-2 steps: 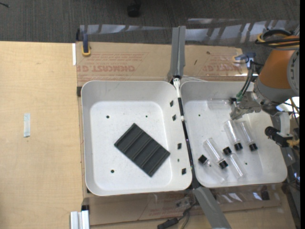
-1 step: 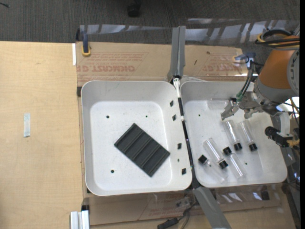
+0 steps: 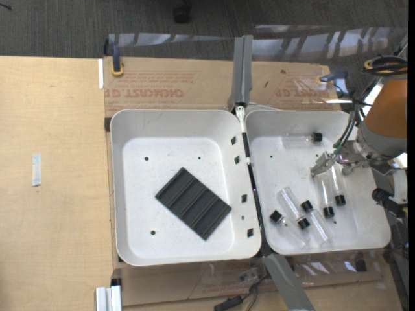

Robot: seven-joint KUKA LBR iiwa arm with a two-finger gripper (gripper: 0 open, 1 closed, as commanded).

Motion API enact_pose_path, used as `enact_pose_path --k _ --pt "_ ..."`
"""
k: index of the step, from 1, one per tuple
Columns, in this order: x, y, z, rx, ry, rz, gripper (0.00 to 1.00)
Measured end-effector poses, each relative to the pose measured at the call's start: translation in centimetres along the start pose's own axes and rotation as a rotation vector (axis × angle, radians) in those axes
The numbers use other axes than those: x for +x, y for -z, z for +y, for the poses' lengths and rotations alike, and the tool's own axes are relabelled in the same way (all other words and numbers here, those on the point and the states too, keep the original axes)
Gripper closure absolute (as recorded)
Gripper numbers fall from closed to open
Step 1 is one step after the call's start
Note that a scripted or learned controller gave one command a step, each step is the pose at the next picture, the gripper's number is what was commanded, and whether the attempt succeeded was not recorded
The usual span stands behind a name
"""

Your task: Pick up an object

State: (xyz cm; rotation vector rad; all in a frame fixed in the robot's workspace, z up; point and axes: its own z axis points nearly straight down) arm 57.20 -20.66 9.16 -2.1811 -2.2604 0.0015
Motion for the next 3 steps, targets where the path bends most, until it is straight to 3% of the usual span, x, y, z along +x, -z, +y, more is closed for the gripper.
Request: enact_pose_path --k 1,2,3 --pt "-0.1 0.9 0.0 0.000 -0.003 0.000 1.00" --pt "5.0 9.3 3.2 -0.001 0.024 -0.001 1.00" --pt "10.3 12.0 7.2 -0.001 0.078 -0.001 1.00"
